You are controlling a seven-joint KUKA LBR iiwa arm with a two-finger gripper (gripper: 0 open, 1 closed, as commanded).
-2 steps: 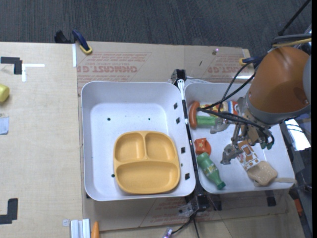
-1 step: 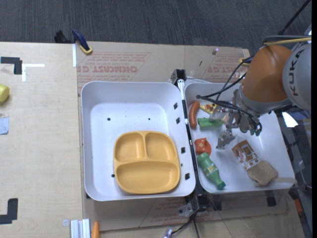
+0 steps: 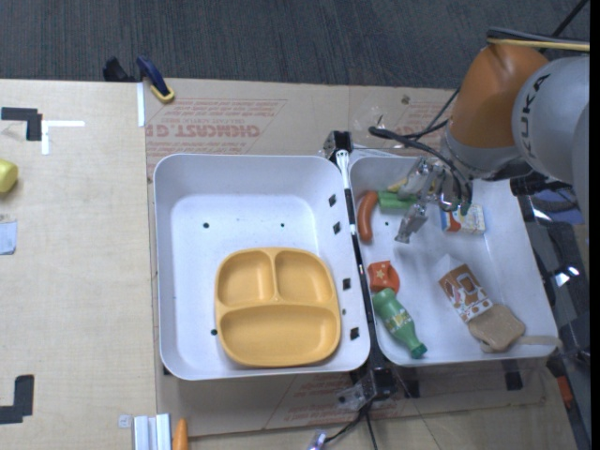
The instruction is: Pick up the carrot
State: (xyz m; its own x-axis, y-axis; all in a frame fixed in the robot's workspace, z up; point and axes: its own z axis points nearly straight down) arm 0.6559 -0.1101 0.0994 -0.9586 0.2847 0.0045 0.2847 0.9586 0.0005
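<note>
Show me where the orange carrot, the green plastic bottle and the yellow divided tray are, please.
Orange carrot [image 3: 365, 215]: camera view, middle of its body, right bin's left edge.
Green plastic bottle [image 3: 397, 321]: camera view, middle of its body, right bin.
Yellow divided tray [image 3: 278, 336]: camera view, floor of its large compartment, left bin.

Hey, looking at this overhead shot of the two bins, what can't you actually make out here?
- Gripper: too small and blurred in the camera view to tell whether its fingers are open or shut.
- Carrot: its green top is partly hidden behind the gripper.
- Small packet: half covered by the wrist; its label is unreadable.
- Yellow object: cut off by the left edge.
</note>
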